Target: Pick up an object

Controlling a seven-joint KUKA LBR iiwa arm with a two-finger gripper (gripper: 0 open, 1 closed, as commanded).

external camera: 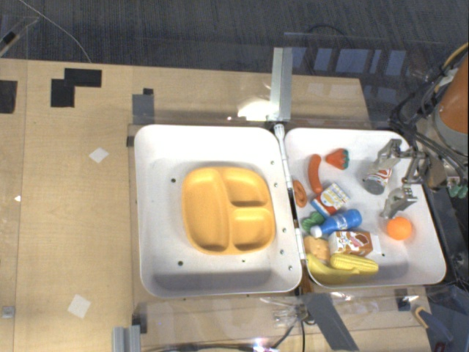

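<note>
Orange ball [399, 229], candidate pick: lies near the right bin's [440, 266] right wall, apart from the toy clutter heaped along its left wall, so easiest to reach. Pincer [393, 176] hangs just above it, fingers spread, gripping nothing. Yellow tray [227, 207] sits centred in the left bin [157, 196].

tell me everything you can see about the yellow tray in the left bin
The yellow tray is a rounded-square, glossy, plastic-looking dish with three compartments: one long one on its left, two smaller ones stacked on its right. It lies flat and upright near the middle of the left bin, with nothing visible in it or touching it.
</note>
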